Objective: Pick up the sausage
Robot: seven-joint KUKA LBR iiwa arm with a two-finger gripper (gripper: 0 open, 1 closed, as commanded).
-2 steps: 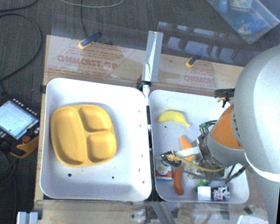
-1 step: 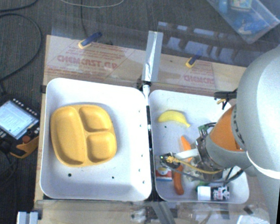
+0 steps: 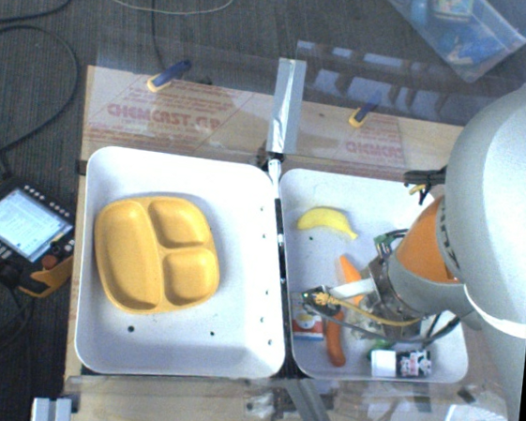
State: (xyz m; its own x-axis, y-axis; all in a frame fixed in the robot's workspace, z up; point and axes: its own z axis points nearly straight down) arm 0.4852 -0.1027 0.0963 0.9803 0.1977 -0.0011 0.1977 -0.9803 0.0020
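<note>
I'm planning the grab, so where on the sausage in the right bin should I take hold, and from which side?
Probably mid-length on the sausage, coming straight down from above and closing across its narrow width. It lies flat on the right bin floor, long and thin, running toward the near wall. A red-and-white item sits close beside it, so a side approach looks cramped.

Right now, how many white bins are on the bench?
2. The left bin holds a yellow plate. The right bin holds a banana and other food, partly under the arm. No further bin seems hidden.
</note>
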